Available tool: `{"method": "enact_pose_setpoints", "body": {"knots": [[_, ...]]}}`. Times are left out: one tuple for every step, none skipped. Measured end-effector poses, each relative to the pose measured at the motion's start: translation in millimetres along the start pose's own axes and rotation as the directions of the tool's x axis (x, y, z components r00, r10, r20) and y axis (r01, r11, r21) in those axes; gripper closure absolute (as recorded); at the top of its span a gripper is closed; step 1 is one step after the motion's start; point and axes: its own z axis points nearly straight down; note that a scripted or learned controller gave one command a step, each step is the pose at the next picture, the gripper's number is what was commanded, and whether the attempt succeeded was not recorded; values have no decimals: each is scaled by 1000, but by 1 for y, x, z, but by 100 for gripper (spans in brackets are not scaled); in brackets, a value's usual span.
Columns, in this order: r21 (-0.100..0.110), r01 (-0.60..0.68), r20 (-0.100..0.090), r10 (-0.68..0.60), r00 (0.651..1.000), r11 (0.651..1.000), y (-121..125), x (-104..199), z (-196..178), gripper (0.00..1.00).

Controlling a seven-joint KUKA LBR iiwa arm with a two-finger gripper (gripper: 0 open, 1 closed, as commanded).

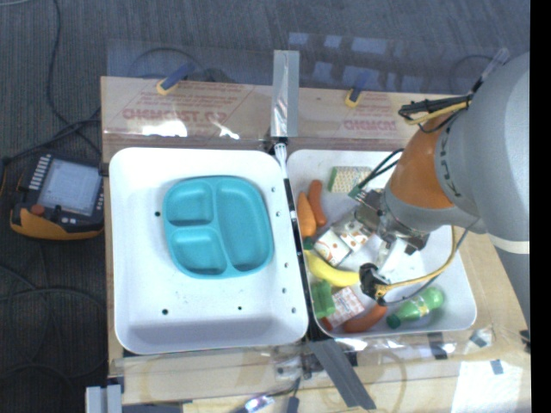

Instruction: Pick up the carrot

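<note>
1 carrot (306,216), 1 banana (330,273), 2 bins (129,317)

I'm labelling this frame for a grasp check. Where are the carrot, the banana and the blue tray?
carrot (306,216): camera view, middle of its orange body, at the right bin's left wall.
banana (331,273): camera view, middle of its yellow curve.
blue tray (217,226): camera view, centre divider, in the left bin.

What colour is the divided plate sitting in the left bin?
The divided plate is turquoise blue, seen clearly in the camera view.
</note>
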Motion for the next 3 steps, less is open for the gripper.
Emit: {"method": "enact_pose_setpoints", "body": {"knots": [[4,-186,1,186,983,983,-21,-4,2,0],[22,-7,12,7,1000,1000,51,29,9,0],[34,42,21,-43,999,999,59,94,-122,0]]}}
